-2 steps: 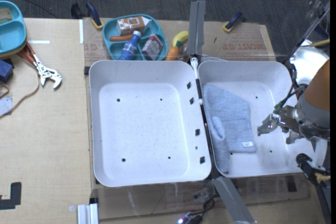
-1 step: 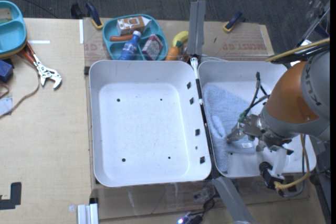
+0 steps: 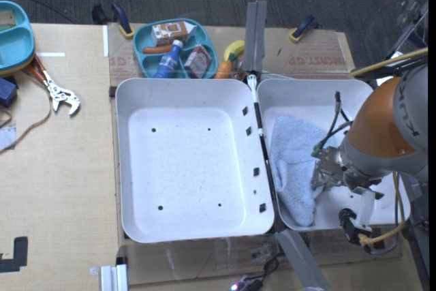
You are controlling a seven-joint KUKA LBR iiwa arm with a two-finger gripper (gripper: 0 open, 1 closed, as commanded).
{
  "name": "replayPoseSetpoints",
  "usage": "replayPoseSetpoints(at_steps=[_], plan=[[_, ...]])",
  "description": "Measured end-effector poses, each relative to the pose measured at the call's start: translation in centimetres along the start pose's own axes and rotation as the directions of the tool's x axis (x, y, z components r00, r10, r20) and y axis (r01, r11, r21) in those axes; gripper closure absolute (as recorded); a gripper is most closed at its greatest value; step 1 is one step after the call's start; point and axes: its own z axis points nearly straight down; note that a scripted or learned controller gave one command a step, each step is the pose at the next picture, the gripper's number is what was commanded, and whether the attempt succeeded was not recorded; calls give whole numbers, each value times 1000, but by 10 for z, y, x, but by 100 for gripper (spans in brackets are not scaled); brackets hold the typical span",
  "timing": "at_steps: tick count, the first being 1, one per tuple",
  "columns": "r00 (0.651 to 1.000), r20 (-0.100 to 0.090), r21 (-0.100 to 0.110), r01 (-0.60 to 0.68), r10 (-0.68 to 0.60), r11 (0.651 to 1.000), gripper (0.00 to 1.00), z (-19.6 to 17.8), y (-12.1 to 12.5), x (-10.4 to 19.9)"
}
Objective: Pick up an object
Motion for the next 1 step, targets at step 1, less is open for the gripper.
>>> replayPoseSetpoints(at_steps=[1], plan=[[1000, 0, 1, 0, 0, 1000, 0, 0, 0, 0]])
